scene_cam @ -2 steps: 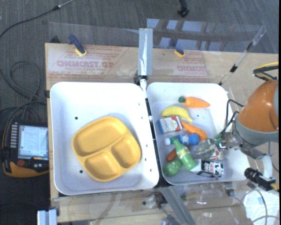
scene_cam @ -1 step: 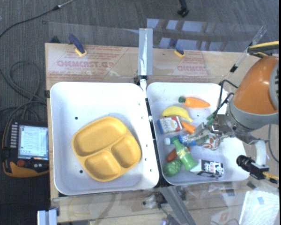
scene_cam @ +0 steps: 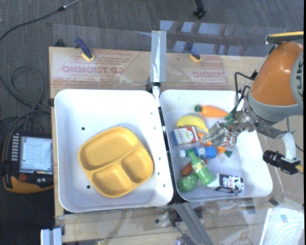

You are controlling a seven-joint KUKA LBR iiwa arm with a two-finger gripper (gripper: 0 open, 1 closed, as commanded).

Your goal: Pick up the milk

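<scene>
The tray point(scene_cam: 116, 161) is yellow, both bins point(scene_cam: 71, 111) are white, the carrot point(scene_cam: 213, 111) is orange, the banana point(scene_cam: 192, 121) is yellow, and the milk point(scene_cam: 229, 183) carton has black-and-white patches.

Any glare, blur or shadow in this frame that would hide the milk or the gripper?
Camera view: even, soft lighting; the milk is small but readable, with its black-and-white pattern clear. The gripper is slightly blurred over the cluttered right bin. Faint sheen on the clear sheet at the bench's far edge.
</scene>
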